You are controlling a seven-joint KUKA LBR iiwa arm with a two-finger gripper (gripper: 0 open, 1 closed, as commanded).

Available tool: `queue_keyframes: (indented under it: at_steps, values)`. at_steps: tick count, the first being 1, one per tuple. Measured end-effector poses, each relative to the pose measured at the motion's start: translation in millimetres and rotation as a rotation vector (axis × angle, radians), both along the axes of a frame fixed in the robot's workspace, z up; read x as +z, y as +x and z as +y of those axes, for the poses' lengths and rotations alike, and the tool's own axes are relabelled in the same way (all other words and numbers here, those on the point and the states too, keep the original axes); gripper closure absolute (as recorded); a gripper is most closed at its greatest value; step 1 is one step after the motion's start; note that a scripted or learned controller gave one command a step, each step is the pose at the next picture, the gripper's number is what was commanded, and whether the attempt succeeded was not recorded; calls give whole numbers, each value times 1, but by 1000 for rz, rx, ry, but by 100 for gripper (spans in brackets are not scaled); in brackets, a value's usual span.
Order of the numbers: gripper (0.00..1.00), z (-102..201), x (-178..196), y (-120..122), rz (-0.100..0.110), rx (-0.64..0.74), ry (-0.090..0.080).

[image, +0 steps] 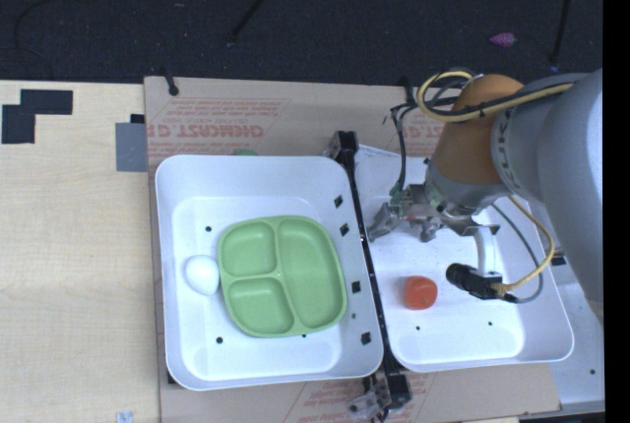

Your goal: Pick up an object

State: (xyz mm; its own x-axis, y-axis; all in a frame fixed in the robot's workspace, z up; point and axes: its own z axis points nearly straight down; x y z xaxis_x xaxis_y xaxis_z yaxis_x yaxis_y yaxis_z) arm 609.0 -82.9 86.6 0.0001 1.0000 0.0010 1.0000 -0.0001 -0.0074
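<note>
While the left bin (pixel 177 214) holds a green divided plate (pixel 282 275) with a white egg (pixel 202 273) touching its left edge, the right bin (pixel 532 337) holds a small red object (pixel 420 292) (untouched), just below the end effector (pixel 404 222), whose grip state I cannot tell.

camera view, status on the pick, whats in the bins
Tool low in right bin, holding nothing. Red object loose below it. Green tray, white egg in left bin.

Right bin's (pixel 492 347) far wall — behind the arm (pixel 551 155).
</note>
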Motion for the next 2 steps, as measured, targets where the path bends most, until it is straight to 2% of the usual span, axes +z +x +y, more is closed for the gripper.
queue_keyframes:
  at_steps: [1,2]
  values:
    - [100,-1,13,1,-2,-5,0]
    - [100,-11,66,6,-8,-4,-1]
